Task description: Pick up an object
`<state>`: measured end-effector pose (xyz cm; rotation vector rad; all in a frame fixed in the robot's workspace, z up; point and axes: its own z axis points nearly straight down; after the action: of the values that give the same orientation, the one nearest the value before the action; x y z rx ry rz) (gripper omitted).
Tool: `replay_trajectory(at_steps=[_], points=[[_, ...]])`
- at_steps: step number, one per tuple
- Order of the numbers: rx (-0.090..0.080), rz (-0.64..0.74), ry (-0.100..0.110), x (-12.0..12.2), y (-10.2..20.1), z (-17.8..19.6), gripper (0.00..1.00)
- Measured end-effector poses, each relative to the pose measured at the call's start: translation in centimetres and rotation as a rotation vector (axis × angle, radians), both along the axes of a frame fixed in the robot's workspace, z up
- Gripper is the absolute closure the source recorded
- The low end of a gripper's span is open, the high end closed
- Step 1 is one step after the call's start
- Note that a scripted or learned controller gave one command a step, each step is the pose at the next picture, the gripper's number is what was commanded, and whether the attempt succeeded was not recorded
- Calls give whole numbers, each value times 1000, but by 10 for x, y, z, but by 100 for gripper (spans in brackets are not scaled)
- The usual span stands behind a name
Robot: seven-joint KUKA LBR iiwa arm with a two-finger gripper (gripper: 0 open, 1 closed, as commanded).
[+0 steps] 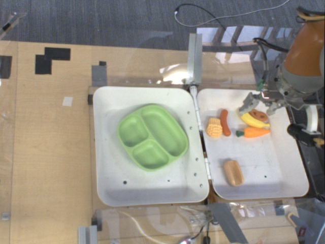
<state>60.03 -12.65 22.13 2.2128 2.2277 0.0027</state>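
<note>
Bench carries two white bins side by side. Left bin [109, 187] holds a green divided plate [153, 136], lying near the bin's middle and turned at an angle to the walls.

Right bin [284, 179] holds the small food items. Corn cob [214, 128] lies close to the left wall, with a sausage [224, 122] just beside it on its right, standing lengthwise toward the far wall. Banana [254, 119] lies toward the far right corner, and a carrot [255, 132] lies just in front of it, touching or nearly so. Bread roll [233, 172] sits apart from the rest, nearer the front edge.

My gripper [260, 101] hangs over the far right part of the right bin, just above the banana. Fingers [248, 103] are spread apart, nothing between them. My arm comes in over the bin's right edge.
</note>
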Motion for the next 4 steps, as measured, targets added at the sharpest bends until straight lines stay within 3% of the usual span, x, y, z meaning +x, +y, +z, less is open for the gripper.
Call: replay_trajectory(at_steps=[1, 2, 3, 4], points=[[-2, 53, -4, 7, -42, -117, 0], [-1, 143, -9, 26, 9, -132, 0], [-5, 412, -9, 27, -10, -132, 0], [-2, 284, -7, 70, 59, -33, 0]])
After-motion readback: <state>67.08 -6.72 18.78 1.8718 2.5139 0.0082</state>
